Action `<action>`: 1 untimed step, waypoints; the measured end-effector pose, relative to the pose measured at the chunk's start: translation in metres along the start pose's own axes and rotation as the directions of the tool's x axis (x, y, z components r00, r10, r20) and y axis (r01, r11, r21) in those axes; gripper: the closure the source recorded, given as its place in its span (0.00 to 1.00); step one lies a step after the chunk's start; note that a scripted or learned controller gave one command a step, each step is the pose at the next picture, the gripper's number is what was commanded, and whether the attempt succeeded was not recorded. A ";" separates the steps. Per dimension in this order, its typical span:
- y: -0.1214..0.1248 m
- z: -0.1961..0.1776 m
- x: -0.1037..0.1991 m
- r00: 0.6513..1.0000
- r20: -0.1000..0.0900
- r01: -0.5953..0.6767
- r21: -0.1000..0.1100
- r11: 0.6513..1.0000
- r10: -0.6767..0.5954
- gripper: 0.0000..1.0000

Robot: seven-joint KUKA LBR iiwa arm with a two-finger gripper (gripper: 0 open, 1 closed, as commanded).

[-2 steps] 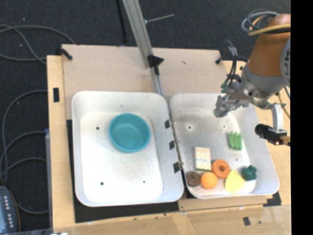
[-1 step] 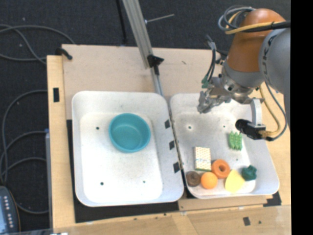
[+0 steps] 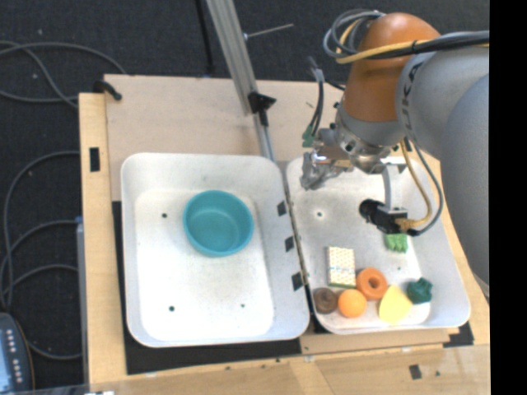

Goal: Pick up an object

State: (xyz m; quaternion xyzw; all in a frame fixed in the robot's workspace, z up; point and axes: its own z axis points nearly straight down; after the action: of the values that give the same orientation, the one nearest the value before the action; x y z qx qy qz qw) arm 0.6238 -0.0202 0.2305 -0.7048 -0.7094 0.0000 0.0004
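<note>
a: where's the gripper (image 3: 317,171) sitting?

b: upper middle of the frame, over the top left corner of the right bin (image 3: 436,245). nothing shows between its fingers; whether they're spread or closed, i cannot tell from this slant.

a: and the things to pick?

b: clustered along the bin's lower edge, well apart from the gripper: yellow cracker block (image 3: 341,266), orange ring (image 3: 372,282), orange ball (image 3: 352,304), brown disc (image 3: 326,300), yellow lemon-like piece (image 3: 395,305).

a: so the move?

b: down-frame and slightly right. the block looks nearest, its long axis roughly up-down in frame. the teal bowl (image 3: 218,222) in the left bin (image 3: 148,303) lies lower left.
</note>
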 end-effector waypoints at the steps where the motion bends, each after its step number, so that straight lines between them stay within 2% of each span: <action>1: 0.006 -0.002 0.042 1.000 0.000 0.000 -0.002 1.000 0.000 1.00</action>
State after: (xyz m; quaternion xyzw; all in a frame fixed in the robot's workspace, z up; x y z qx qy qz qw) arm 0.6291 0.0217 0.2327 -0.7049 -0.7093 -0.0008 -0.0004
